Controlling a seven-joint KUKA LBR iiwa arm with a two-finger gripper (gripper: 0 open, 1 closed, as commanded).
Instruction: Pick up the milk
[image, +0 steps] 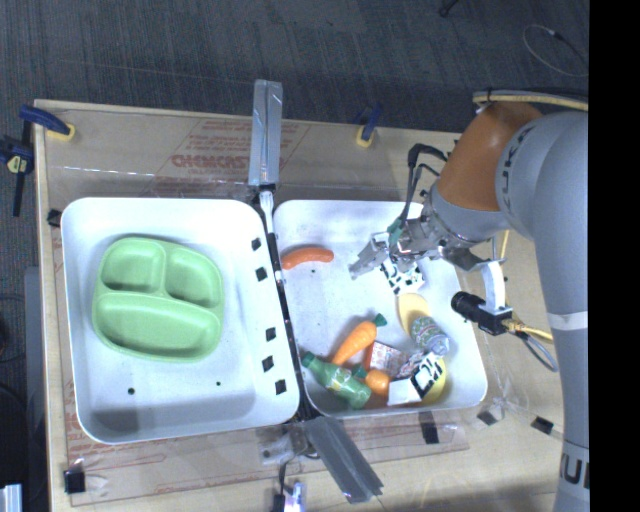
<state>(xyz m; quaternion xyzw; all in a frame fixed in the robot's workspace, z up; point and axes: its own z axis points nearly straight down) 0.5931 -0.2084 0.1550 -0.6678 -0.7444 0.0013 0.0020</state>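
The milk (404, 279), a small white carton with black patches, lies in the right bin (330, 222), towards its back right. My gripper (382, 254) hangs right over the carton's upper left edge, at the end of the grey arm with the orange band (478, 170). The arm hides part of the carton. From this view I cannot make out whether the gripper touches the carton.
The right bin also holds a sausage (305, 256), a carrot (355, 341), a green bottle (335, 375), a yellow fruit (413, 310) and a second black-and-white patterned pack (428, 374) heaped at the front. A green divided tray (160, 297) lies in the left bin (80, 395).
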